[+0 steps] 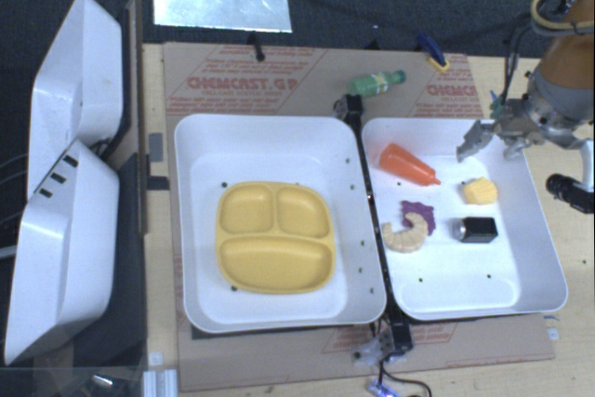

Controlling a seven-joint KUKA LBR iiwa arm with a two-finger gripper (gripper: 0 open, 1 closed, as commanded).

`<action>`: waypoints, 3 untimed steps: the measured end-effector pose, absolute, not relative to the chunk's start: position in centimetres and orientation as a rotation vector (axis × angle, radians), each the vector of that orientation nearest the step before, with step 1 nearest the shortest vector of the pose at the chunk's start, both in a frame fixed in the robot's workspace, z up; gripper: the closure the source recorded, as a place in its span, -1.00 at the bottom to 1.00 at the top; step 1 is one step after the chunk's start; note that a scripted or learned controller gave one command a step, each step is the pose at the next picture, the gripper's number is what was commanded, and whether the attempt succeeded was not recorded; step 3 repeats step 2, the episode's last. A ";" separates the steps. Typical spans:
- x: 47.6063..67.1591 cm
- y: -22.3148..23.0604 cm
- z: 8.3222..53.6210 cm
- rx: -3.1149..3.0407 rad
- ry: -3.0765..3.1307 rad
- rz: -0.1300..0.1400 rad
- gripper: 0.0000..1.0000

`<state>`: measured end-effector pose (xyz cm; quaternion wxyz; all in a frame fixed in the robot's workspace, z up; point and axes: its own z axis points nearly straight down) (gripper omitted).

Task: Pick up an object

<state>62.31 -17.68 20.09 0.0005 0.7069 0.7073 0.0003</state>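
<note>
The yellow block (480,191) lies in the right bin (539,293), just below the gripper (491,142), whose fingers are spread and hold nothing.

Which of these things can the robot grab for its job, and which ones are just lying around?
For the job:
gripper above the right bin
carrot
yellow block
black block
purple piece
tan curved piece

Just lying about:
yellow plate in the left bin
green bottle on the bench
blue clip
</note>
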 end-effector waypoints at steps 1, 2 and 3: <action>61.7 -14.0 22.2 2.250 2.190 0.003 -1.00; 61.7 -14.2 23.2 2.251 2.188 0.003 1.00; 61.7 -14.2 23.2 2.251 2.188 0.003 1.00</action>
